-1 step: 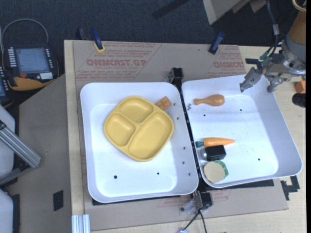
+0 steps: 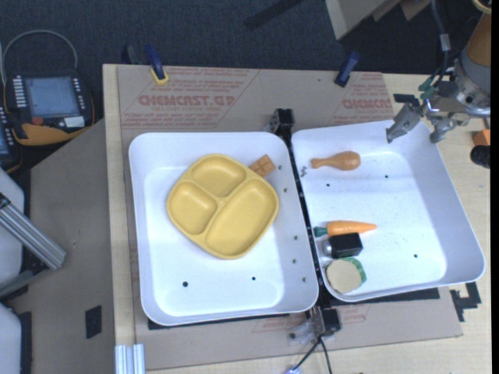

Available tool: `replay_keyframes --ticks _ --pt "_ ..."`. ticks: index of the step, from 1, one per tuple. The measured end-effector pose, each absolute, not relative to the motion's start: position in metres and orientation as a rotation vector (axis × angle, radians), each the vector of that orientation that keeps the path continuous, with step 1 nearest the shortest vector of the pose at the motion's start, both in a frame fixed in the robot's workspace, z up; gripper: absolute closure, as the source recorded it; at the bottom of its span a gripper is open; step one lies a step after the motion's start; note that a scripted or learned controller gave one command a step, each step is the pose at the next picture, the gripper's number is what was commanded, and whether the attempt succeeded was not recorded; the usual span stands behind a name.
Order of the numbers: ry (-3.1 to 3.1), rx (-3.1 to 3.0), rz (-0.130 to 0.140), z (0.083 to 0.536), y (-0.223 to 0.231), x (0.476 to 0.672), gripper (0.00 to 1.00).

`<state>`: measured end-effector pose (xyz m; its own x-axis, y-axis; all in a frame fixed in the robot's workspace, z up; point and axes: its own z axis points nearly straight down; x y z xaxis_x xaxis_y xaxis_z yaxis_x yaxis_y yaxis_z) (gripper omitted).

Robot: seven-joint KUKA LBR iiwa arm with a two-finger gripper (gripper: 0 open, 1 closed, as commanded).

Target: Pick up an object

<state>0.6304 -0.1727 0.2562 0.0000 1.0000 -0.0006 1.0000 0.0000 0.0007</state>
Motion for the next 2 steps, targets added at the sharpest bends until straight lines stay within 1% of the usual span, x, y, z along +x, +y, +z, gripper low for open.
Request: replay_keyframes --ticks 1,2 --pt "2.224 2.225 -0.006 0.212 -0.177 0.63 0.0" --pt "2.223 2.224 -0.003 0.152 -0.174 0.628 0.0"
